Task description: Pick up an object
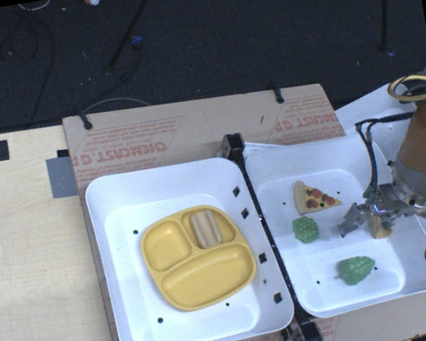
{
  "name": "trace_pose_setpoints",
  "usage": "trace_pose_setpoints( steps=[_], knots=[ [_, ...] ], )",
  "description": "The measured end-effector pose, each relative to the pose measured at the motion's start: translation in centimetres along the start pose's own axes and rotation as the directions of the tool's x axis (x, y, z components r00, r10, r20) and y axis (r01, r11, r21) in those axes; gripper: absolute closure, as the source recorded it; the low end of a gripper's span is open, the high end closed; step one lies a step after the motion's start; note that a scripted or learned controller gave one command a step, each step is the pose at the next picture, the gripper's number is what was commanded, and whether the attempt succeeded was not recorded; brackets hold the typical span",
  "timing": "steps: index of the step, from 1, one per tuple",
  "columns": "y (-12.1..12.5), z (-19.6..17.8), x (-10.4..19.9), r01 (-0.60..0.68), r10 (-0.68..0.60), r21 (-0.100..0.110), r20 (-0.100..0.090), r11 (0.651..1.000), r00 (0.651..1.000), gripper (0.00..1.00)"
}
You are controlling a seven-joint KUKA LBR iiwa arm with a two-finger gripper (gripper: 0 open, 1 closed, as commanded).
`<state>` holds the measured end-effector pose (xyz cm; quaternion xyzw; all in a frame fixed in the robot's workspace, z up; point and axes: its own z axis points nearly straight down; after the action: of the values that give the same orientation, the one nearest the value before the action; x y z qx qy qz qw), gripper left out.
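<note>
1. The gripper (366,218) hung low at the right side of the right bin (296,294); whether it was open or closed could not be told.
2. A pizza slice (314,197) lay left of it, higher in the frame.
3. Two green pieces (306,229) (355,269) lay nearby, apart from it.
4. In the left bin (136,334) sat a yellow divided tray (202,278) with a tan piece (204,229) in its upper right compartment.

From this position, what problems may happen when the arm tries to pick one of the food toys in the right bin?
1. The gripper sits between the round green toy and the flat green leafy toy; descending here may close on nothing.
2. The pizza slice toy lies flat, so fingers may slide over it.
3. The white right bin's wall is close to the arm, risking contact.
</note>
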<state>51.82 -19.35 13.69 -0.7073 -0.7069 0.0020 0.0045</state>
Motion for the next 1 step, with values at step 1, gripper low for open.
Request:
trace_pose_setpoints(
  steps=[1],
  knots=[
    [0.25,4.94,0.63,0.006,-0.006,-0.006,-0.010,1.000,1.000,0.00]
  ],
)
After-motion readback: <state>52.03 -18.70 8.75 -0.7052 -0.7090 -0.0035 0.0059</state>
